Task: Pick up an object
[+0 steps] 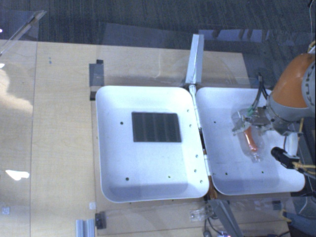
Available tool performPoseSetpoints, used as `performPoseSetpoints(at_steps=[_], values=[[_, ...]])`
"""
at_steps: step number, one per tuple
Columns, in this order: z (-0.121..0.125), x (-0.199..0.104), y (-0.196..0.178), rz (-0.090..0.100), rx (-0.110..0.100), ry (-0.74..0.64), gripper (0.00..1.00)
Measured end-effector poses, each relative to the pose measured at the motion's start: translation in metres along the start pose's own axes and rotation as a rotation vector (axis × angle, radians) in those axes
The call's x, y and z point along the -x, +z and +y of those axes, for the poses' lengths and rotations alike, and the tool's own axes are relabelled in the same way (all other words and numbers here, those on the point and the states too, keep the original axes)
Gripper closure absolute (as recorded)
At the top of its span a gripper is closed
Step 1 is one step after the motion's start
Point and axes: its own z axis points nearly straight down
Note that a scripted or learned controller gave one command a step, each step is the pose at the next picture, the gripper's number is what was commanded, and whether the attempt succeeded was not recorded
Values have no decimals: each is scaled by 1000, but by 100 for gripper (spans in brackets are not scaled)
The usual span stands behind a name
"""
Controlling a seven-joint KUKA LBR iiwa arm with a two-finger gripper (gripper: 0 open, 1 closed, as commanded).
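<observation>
bins (pixel 148 181): smooth white plastic (slightly glossy) | bench (pixel 54 132): pale wood | dark ribbed panel (pixel 155 127): matt

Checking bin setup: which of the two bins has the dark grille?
The left bin: a dark rectangular grille sits in its floor. The right bin has none; the gripper is over it.
</observation>
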Motion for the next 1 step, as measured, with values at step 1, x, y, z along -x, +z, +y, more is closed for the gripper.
performPoseSetpoints(at_steps=[1], values=[[3,19,12,-3,11,-101,0]])
